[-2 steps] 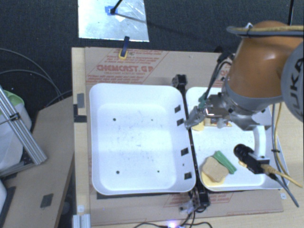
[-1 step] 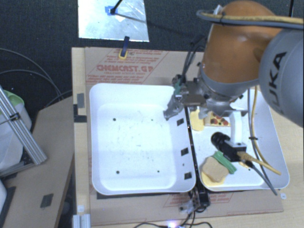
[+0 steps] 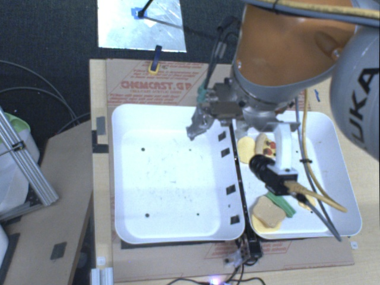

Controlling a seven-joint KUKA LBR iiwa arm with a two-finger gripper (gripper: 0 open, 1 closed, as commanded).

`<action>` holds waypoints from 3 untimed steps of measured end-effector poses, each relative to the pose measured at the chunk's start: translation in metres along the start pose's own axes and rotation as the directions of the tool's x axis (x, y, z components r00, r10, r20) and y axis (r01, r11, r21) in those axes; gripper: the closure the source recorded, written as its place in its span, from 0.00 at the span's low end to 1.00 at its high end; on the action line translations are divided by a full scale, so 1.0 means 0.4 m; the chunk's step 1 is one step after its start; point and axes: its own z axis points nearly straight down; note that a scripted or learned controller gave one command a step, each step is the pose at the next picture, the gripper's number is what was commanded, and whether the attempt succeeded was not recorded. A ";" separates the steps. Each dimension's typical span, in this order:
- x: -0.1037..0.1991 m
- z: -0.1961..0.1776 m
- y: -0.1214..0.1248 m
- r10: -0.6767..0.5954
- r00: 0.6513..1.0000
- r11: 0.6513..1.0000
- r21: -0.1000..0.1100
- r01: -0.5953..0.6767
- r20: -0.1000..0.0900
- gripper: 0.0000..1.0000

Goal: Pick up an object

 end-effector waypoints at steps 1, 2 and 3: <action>-0.088 -0.065 0.218 0.014 1.000 1.000 -0.001 -0.014 0.006 0.00; -0.082 -0.090 0.210 0.005 1.000 1.000 0.002 -0.005 0.005 1.00; 0.097 -0.088 0.189 0.000 1.000 1.000 0.007 0.000 0.002 1.00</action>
